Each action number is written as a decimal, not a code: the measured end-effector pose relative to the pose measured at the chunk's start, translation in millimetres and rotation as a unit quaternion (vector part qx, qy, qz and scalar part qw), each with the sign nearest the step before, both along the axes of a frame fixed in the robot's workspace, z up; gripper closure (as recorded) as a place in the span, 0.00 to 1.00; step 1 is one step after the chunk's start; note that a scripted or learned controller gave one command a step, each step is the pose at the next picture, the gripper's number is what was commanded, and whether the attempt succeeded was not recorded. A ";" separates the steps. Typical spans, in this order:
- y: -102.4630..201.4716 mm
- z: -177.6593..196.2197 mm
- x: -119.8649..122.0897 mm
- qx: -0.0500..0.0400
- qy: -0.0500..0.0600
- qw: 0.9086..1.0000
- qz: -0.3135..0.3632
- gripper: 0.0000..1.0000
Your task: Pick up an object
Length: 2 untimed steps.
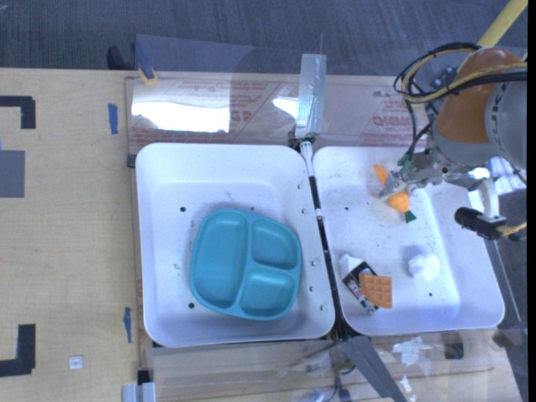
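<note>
Nearest my camera, along the lower edge of the right bin point(469, 308), I see a small waffle-patterned orange piece point(378, 290) lying against a black-and-white card-like item point(358, 276). Just beyond, toward the bin's right side, sits a small white lump point(423, 265). In the left bin point(159, 224) a teal divided plate point(244, 263) rests flat, three compartments facing up. Farther back in the right bin, an orange toy carrot with a green tip point(401, 203) lies near the bin's far right corner, and a second small orange bit point(381, 174) lies just behind it. The arm's hand point(409, 177) is down over that carrot, its tip touching or nearly touching it; I cannot tell whether it is clenched or released. The wooden table point(67, 224) stretches out to the left.
</note>
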<state>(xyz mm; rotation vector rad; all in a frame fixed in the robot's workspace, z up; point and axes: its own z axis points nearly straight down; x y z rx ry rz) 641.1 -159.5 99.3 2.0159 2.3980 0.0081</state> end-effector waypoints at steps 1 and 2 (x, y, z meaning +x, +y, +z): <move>100.6 115.9 29.3 0.002 -0.002 1.000 0.002 1.00; 103.2 160.2 26.9 -0.001 0.001 0.990 0.143 1.00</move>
